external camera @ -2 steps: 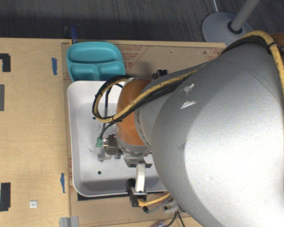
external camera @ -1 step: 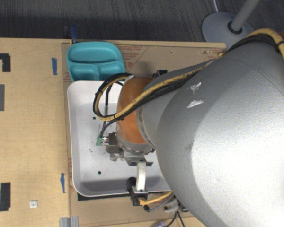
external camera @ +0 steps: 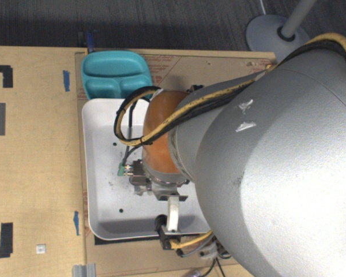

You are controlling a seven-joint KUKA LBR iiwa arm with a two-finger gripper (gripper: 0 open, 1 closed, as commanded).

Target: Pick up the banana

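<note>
Nearest to you, the arm's grey body (external camera: 277, 154) takes up the right half of the frame, from the upper right corner down to the bottom edge, and it hides whatever lies beneath it there. Follow it toward the centre and you meet the orange band (external camera: 161, 134) above the wrist, with black and yellow cables (external camera: 135, 117) looping off its left side and running back along the top of the arm. Below the band, the wrist hardware and end effector (external camera: 139, 178) hang over the middle of a white bin (external camera: 101, 154); you are looking down onto the mount, so you cannot tell whether the end effector is released or clenched, and nothing can be made out in its grip. A small white bracket (external camera: 173, 212) sticks out toward the lower edge of the bin, with more cable ends just below it. The banana cannot be located from this angle; the visible left part of the bin floor shows a few small dark specks. Past the bin's upper edge, a teal moulded tray (external camera: 115, 74) sits touching its rim, in the upper left centre. The tan desk (external camera: 34, 154) spreads to the left, marked with black corner brackets and bits of blue tape. Farthest off, in the upper right, a grey round stand base (external camera: 271, 32) rests on dark carpet.
</note>
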